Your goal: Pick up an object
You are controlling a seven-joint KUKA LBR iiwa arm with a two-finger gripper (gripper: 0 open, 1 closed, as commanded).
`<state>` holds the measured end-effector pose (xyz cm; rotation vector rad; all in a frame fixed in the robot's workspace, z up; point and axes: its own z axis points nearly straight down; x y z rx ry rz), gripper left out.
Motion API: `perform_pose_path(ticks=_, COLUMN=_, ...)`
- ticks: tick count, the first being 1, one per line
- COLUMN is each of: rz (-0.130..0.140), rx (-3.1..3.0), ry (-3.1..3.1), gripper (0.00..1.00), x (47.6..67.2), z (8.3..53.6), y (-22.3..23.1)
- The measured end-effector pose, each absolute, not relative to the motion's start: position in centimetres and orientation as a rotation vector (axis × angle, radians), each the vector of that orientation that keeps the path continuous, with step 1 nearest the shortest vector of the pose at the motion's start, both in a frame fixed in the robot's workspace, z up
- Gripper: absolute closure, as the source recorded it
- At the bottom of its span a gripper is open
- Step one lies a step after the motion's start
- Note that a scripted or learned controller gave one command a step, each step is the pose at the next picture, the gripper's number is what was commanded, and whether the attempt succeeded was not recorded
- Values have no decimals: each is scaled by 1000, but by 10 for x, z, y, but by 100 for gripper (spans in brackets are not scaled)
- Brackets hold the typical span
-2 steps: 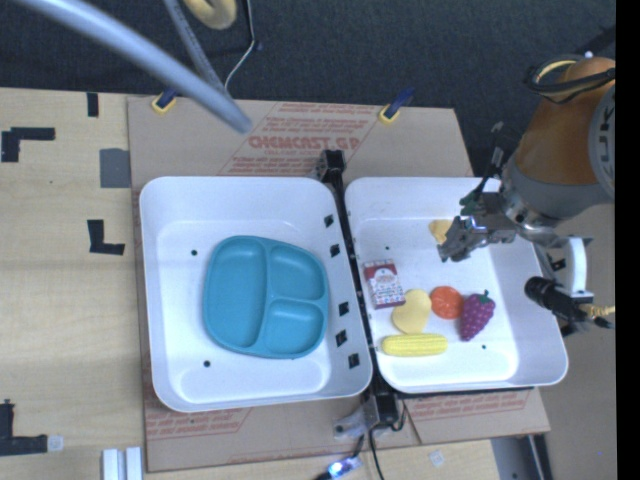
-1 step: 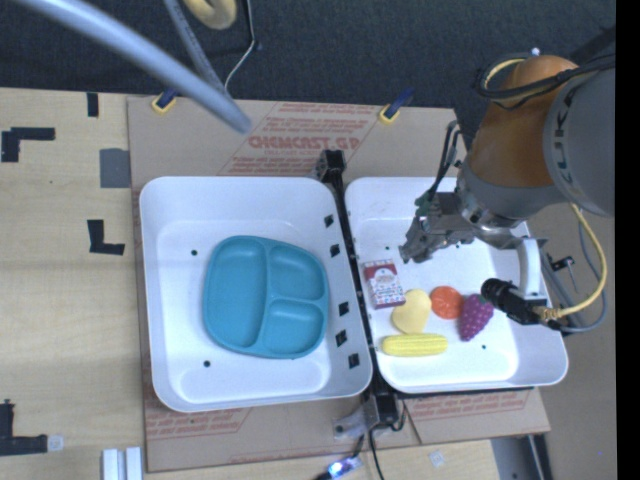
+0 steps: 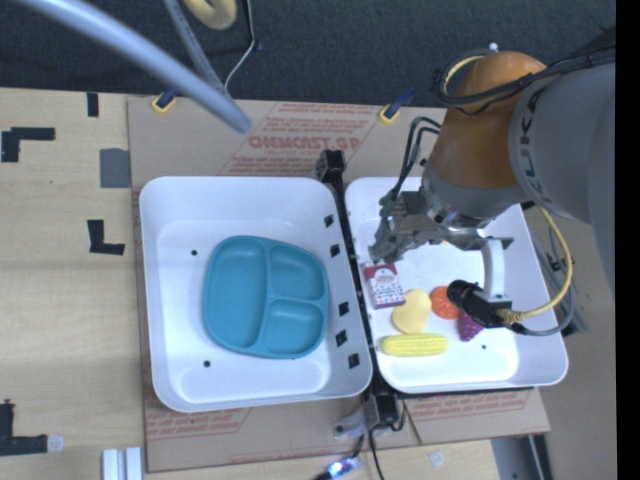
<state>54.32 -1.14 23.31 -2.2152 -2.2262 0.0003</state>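
In the right bin (image 3: 535, 370) lie a small red and white packet (image 3: 384, 288), a pale yellow piece (image 3: 411, 314), a yellow corn cob (image 3: 414, 345), an orange piece (image 3: 443, 302) and a purple piece (image 3: 470, 327). They cluster near the bin's front left. My gripper (image 3: 383, 251) hangs low over the bin's left side, just behind the packet. Nothing shows between its tips. The arm's wrist covers the back part of this bin.
The left bin (image 3: 160, 298) holds a blue divided plate (image 3: 265, 296) near its middle. A black divider (image 3: 341, 238) runs between the two bins. A grey bar (image 3: 150, 53) crosses the upper left above the bench.
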Motion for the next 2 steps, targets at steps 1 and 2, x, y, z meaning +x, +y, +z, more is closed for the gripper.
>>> perform_pose_path(ticks=1, rz=2, rx=-2215, ry=-2224, gripper=100, x=531, z=237, y=32)
perform_pose_path(ticks=2, rz=1, rx=-2214, ry=-2227, gripper=100, x=523, z=240, y=81)
